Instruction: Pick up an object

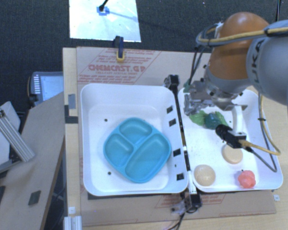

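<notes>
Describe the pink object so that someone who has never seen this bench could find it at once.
Of the two white bins, take the right bin, the one the arm reaches into. Go to its near right corner, where the pink lump lies. The two pale round pieces beside it are cream, and the green item sits farther back under the gripper; it alone is pink.

Grey arm (273, 66) (orange band above wrist) reaching from the right

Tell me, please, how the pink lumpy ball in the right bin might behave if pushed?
The pink lumpy ball looks rounded, so it would probably roll. It sits near the right white bin's corner wall, which would likely stop it. Its bumpy surface suggests decent grip.
</notes>
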You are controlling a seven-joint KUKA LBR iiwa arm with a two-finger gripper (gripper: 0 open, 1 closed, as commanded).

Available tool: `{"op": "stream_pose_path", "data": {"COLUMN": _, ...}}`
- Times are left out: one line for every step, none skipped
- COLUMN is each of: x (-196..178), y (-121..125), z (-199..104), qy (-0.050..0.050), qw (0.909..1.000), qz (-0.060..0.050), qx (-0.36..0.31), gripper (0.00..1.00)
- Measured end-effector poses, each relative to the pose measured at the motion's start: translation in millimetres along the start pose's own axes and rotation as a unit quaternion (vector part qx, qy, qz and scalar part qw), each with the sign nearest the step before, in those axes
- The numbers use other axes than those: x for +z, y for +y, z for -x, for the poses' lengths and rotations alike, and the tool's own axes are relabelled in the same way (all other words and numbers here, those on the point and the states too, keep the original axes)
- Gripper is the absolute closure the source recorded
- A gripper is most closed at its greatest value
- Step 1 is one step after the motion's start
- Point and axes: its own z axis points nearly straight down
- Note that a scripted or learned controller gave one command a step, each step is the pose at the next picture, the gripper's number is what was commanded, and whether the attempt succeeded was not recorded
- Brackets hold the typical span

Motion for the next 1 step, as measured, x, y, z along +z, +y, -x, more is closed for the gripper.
{"op": "stream_pose_path", "data": {"x": -1.8, "y": -12.5, "z": -57.3, "qy": 0.0, "qw": 1.0, "qz": -0.001, "qx": 0.0, "gripper": 1.0}}
